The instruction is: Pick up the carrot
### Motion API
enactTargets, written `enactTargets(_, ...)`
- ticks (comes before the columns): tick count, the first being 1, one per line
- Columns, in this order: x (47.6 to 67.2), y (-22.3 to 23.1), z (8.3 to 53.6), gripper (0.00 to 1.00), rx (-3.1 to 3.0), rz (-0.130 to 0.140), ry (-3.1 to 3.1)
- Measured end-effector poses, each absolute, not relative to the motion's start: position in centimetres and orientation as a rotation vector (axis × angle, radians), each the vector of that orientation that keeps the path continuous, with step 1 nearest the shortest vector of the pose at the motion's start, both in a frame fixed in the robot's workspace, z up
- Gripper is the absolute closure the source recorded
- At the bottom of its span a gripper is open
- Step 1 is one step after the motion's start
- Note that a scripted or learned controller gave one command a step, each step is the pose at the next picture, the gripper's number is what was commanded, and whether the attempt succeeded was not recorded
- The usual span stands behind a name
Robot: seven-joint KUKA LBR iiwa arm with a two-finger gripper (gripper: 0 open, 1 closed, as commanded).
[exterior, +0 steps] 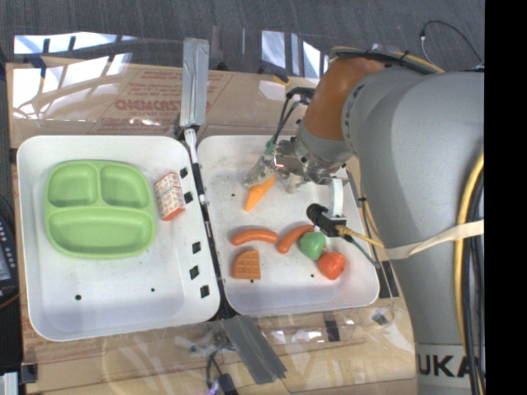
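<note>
Right bin [362, 290] holding carrot [258, 193], sausages, green tray [99, 208] in left bin, gripper [276, 169] state unclear

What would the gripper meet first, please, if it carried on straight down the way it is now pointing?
Most likely the carrot: the gripper sits right at its upper end in the right bin. Depth is hard to judge from this slant.

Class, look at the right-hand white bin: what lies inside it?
Inside the right-hand white bin lie an orange carrot, two orange sausages, a brown waffle wedge, a green pepper and a red tomato. The grey arm covers the bin's right rim.
</note>
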State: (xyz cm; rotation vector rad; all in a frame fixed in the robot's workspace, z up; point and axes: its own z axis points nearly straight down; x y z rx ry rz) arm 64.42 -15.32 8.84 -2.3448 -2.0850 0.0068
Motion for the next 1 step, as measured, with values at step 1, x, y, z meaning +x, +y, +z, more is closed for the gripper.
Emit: enactTargets(1,64.43,-15.24,9.54,1.0,-2.338,0.01,-2.088)
